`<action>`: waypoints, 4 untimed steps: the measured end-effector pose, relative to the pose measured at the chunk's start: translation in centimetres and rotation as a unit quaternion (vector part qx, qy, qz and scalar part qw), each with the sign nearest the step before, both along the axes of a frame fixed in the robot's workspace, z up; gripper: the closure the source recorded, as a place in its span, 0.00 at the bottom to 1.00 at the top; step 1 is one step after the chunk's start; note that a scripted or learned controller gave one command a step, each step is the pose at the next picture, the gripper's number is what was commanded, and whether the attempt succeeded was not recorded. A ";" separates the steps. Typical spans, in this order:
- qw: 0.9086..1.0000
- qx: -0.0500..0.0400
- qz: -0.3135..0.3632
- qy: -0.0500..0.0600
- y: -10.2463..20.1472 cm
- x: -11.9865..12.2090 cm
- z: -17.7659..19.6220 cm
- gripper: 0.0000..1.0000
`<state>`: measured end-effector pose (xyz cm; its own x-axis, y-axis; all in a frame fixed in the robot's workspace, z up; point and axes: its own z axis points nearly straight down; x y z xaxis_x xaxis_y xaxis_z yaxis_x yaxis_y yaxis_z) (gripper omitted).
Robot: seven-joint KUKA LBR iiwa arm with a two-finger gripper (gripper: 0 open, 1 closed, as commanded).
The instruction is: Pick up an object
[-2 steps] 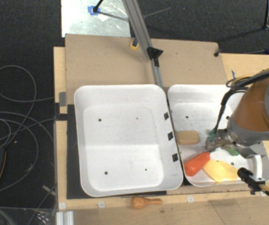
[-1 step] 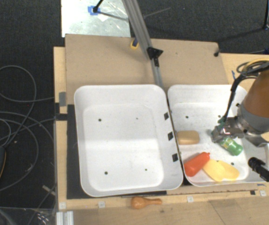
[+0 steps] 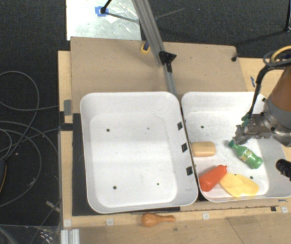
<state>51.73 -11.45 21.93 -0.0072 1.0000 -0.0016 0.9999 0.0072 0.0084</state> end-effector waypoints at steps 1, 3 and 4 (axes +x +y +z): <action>1.000 0.000 0.000 0.000 0.5 -0.5 4.9 1.00; 1.000 0.002 0.001 0.004 11.3 1.4 3.3 1.00; 1.000 0.002 0.002 0.003 16.2 3.6 3.3 1.00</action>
